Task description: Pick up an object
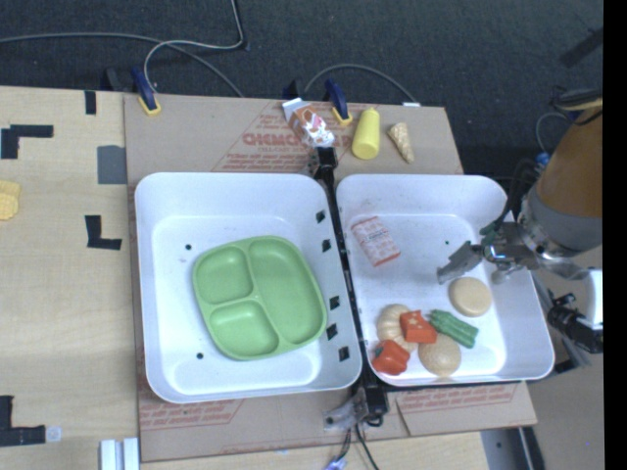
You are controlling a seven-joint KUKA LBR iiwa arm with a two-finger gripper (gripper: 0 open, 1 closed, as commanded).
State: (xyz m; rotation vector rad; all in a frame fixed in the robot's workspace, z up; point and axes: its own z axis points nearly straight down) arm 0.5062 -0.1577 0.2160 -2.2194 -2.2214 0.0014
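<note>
From the camera above the table, I saw the hand (pixel 477 259) low inside the right bin (pixel 411 196), near its right wall. Its two fingers were spread apart, one grey finger (pixel 457 262) reaching toward the left, and nothing was between them. It held no object.

The thing closest to it was a round beige piece (pixel 470 296), lying just below the fingers on the bin floor. I judged this was the likely target. It looked almost round, so I could not tell a clear long axis for it. Next to it lay a green vegetable toy (pixel 455 327), and this one was long: its axis went from upper left to lower right. Near it were a red piece (pixel 418 327), another red piece (pixel 390 358), and two more beige pieces (pixel 440 355) crowded together. A flat packet (pixel 375 240) lay apart, higher up in the same bin. The left bin (pixel 157 196) carried a green divided plate (pixel 259 296).

What could go wrong, in my opinion: the round piece might roll or slip out when the fingers close, because of its smooth curved shape. Also the hand was close to the bin wall, so one finger could strike the rim. If it comes down a little too low in the view, it may push the green toy instead.
</note>
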